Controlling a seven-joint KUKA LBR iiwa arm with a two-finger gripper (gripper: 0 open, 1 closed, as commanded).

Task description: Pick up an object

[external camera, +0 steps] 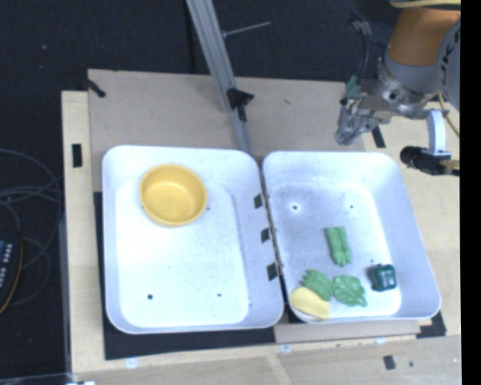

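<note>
Camera view: the gripper (pixel 354 128), finger spread impossible to tell, hangs beyond the right bin (pixel 305 175) at its 12 o'clock rim. A green pod toy (pixel 337 245), toward 5 o'clock inside, looks light and stiff; grasp it across its narrow middle.

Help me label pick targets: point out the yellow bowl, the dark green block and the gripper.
yellow bowl (pixel 173 194), camera view, middle of its inside, in the left bin.
dark green block (pixel 381 277), camera view, its top face, in the right bin.
gripper (pixel 352 132), camera view, its fingertips, above the right bin's far rim.
</note>
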